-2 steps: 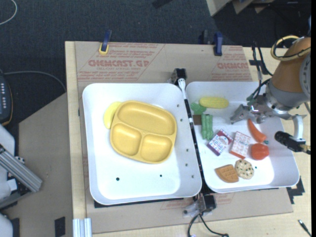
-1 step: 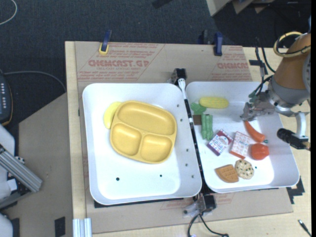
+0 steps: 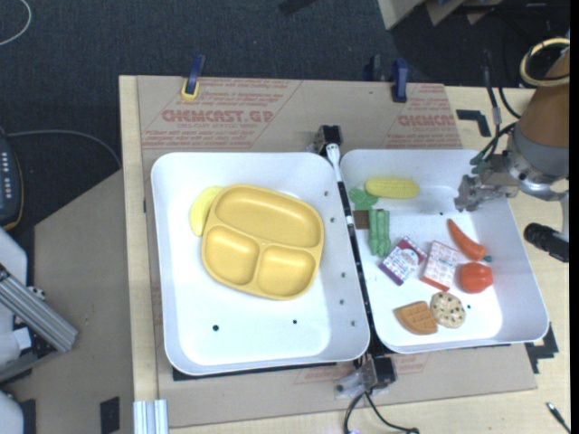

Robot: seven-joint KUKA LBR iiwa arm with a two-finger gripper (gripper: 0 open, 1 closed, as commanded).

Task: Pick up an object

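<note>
Spanning most of the view: table, brown-surfaced, printed in red, clamped at its far edge. Bearing two white bins side by side, left bin and right bin, touching along the middle. Filling much of the left bin: yellow divided tray, with a yellow piece peeking out from under its left side.

Reaching in over the right bin's far right corner: grey arm with orange band, gripper low over bare bin floor, nothing seen between its fingers; how far apart they stand, cannot tell.

Scattered in the right bin, well clear of one another save a few: corn cob near the far edge; green pieces just inside the left wall; two small printed packets mid-bin; carrot just beside the gripper, nearest candidate; tomato touching or just beside the carrot's lower end; toast slice and cookie toward the near edge.

Likely light, hollow plastic toy food: stiff, smooth, apt to slip or roll. Best taken across the carrot's narrow middle, jaws square to its long axis. Packets flat, probably hard to get under.
</note>
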